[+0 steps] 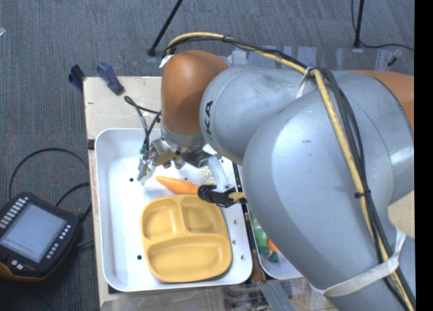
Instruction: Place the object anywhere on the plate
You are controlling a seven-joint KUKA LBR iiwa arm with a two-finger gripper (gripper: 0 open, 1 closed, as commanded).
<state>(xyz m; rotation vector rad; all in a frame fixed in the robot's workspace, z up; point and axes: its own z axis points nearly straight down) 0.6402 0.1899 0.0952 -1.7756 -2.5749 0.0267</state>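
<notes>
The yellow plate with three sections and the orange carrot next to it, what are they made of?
The yellow three-section plate looks like moulded plastic: one even colour, rounded edges, soft sheen. The orange carrot is probably a plastic toy, smooth and evenly coloured, though the view is too small to be sure.

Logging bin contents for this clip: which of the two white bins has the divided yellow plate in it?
The left bin, which also holds the carrot. The right bin, mostly hidden under the arm, shows just green and orange items at its edge.
</notes>
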